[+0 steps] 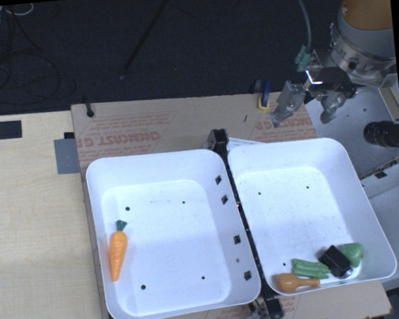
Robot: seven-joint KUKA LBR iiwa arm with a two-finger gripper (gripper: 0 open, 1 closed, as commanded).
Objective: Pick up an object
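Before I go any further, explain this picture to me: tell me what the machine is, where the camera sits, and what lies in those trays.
One camera looks down at a slant on a bench with two shallow white bins. The machine at top right is a robot arm, grey with an orange band, ending in a two-finger gripper that hangs above the bench behind the right bin. It holds nothing. The left bin has a toy carrot. The right bin's near corner has green toy vegetables, a black block and an orange-tan pear-shaped toy.
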